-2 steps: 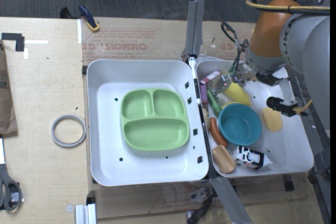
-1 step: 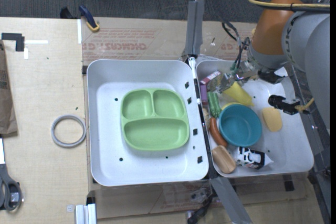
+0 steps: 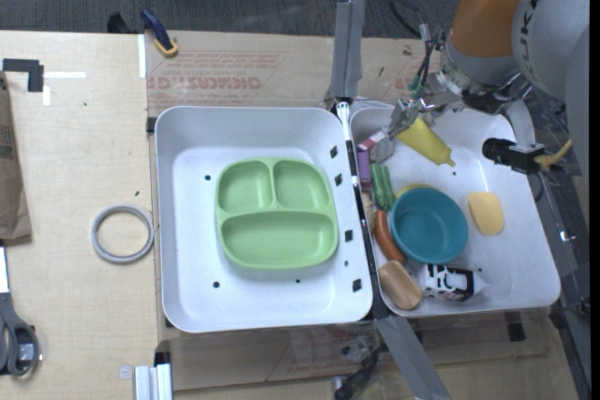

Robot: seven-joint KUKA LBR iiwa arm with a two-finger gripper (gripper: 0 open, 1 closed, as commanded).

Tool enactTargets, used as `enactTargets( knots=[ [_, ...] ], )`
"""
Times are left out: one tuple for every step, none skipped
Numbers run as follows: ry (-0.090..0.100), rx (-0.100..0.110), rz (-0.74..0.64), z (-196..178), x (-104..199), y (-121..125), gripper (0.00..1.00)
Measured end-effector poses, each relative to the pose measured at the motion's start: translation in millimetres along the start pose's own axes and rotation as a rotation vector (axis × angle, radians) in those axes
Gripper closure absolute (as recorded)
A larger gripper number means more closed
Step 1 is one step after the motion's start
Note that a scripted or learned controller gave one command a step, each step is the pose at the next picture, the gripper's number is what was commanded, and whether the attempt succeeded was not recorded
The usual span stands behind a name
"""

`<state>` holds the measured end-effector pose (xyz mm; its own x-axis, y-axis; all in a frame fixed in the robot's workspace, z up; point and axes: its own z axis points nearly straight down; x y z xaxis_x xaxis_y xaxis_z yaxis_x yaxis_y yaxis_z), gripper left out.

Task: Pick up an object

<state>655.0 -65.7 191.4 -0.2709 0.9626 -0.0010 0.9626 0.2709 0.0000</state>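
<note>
Two bins, and your gripper [image 3: 410,111] hovers above the right bin's [image 3: 525,290] far corner, fingers pinching the yellow banana-like toy [image 3: 425,140] there.

I count two white bins: left bin [image 3: 178,229], right bin [image 3: 525,281]. Left one has one green divided tray [image 3: 277,213]. Right one: one teal bowl [image 3: 429,224], one yellow bottle [image 3: 425,140], one pale yellow piece [image 3: 487,213], one tan bread-like item [image 3: 400,285], one black-and-white object [image 3: 450,281]. On the bench I see one roll of tape [image 3: 122,233].
</note>
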Motion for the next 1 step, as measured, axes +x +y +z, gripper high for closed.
enactTargets(
  knots=[
    [0.001,0.002,-0.339,1.1,25.6,11.4,1.0]
  ],
)
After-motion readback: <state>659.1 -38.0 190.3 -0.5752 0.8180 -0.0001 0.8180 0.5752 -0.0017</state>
